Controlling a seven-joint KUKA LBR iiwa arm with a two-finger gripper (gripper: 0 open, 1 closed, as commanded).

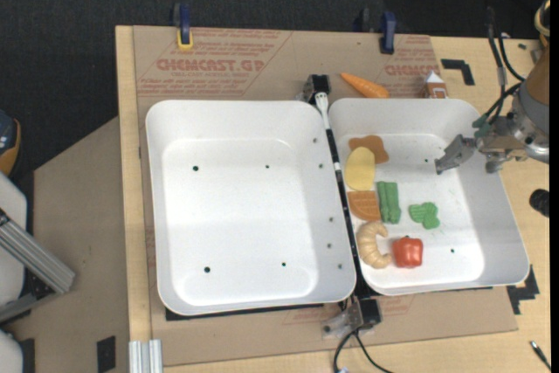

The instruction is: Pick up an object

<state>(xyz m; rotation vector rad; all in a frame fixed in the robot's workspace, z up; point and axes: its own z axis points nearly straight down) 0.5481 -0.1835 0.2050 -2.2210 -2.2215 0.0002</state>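
White plastic forms the two shallow bins seen from above on a brown board: the left bin point(175, 188) and, touching it along a shared middle edge, the right bin point(489, 231). The toy foods are gathered in the right bin along its left wall: a brown piece point(369, 146) near the far left corner, a yellow piece point(360, 169) just below it and overlapping an orange-brown slab point(365, 204), a green ridged piece point(389, 202) beside that slab, a small green lump point(424, 215) nearer the bin's middle, and a pale croissant point(375, 243) touching a red pepper point(408, 252) toward the near edge. An orange carrot point(364, 86) is laid on the board outside the bin's far edge, and a small carton point(434, 86) stands beyond the far right corner, its label too small to be read. The gripper point(455, 156) is seen over the right bin near its right edge, apart from every item; nothing is seen between its fingers, and whether they are spread or closed cannot be told. The arm behind it is cut off by the picture's right side.
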